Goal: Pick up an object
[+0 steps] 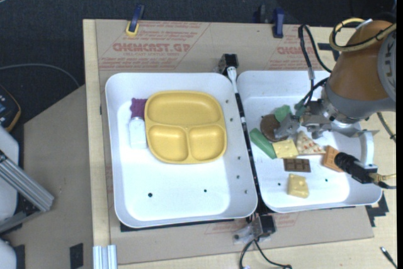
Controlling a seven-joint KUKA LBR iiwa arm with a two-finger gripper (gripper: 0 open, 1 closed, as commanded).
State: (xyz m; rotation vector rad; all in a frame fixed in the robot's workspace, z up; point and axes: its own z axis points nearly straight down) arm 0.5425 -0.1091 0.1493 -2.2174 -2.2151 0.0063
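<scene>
Dark carpet surrounds a cardboard-topped bench (189, 41) with two white bins. Far left of the gripper (295, 126), a yellow divided plate (186, 126) fills the left bin (182, 198). Just left and below the gripper, a green stick (261, 142) lies diagonally, upper-left to lower-right. I cannot tell how the gripper stands.

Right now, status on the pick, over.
Gripper low in right bin, over toy food pile. Brown round piece beside it. Grasp unconfirmed. Yellow tray in left bin.
</scene>
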